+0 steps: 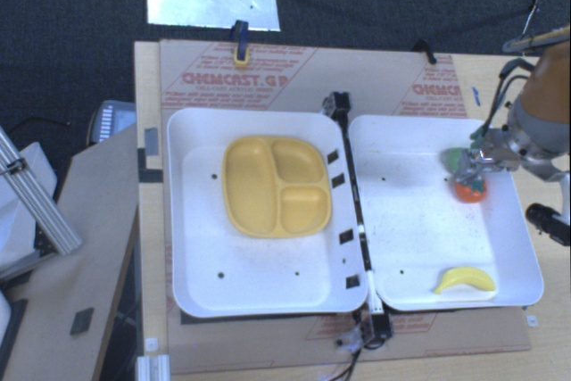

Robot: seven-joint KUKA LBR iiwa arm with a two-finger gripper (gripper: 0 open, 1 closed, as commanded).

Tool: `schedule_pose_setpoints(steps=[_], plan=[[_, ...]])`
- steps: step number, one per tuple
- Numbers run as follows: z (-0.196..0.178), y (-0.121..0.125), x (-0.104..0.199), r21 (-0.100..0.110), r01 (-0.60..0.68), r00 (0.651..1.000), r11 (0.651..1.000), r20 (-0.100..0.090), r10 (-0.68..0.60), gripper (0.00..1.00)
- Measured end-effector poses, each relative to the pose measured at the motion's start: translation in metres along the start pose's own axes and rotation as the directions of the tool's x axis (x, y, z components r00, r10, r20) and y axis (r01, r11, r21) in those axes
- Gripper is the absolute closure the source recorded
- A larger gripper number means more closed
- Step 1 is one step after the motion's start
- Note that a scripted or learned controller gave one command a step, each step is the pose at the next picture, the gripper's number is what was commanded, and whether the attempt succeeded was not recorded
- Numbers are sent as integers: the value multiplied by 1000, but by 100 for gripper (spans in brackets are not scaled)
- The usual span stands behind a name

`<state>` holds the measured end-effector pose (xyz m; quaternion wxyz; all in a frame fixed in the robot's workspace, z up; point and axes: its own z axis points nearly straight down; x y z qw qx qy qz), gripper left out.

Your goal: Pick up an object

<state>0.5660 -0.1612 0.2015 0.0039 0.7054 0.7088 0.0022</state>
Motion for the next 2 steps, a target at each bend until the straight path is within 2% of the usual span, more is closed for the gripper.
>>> schedule_pose_setpoints(steps=[1,2], plan=[[-34,2,0,3,0,1000,1000,-1,0,100],[-38,8,57,6,5,1000,1000,-4,-5,100]])
